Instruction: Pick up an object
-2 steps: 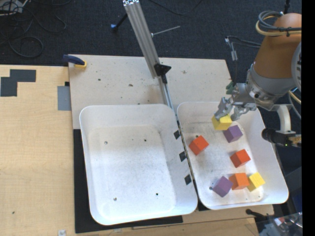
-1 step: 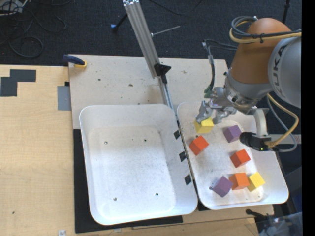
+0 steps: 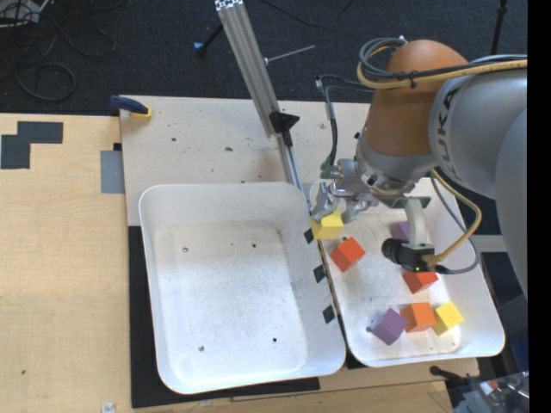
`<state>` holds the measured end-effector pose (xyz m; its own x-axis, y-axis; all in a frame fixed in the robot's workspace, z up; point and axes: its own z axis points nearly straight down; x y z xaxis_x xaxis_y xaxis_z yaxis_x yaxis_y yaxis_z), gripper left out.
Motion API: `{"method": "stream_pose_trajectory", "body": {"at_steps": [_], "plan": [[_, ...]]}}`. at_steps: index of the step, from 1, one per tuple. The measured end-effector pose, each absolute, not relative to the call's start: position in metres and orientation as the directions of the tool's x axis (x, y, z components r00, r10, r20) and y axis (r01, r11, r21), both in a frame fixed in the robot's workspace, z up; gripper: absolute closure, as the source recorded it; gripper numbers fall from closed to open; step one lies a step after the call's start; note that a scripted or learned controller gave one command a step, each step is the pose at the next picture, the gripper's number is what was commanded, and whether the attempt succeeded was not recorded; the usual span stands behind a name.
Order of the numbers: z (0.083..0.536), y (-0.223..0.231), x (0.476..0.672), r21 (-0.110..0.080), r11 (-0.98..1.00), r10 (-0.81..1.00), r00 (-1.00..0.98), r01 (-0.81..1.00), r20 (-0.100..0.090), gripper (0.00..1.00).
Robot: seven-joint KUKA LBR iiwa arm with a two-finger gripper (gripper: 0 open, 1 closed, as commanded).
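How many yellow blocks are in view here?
2. One yellow block sits just under the end effector at the right bin's left edge; the other yellow block lies near that bin's front right corner. The arm may hide more.

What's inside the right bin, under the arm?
The right bin holds a yellow block at the claw, red, purple, orange and yellow blocks, and a purple block partly covered by the arm. Anything beneath the arm is hidden.
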<state>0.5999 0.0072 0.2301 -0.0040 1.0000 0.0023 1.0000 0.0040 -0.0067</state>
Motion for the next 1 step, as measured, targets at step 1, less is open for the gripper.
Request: {"method": "stream_pose_trajectory", "body": {"at_steps": [1], "plan": [[0.2203,0.0537,0.5931,-0.007,0.003,1.0,-0.003,1.0,0.002,1.0]]}}
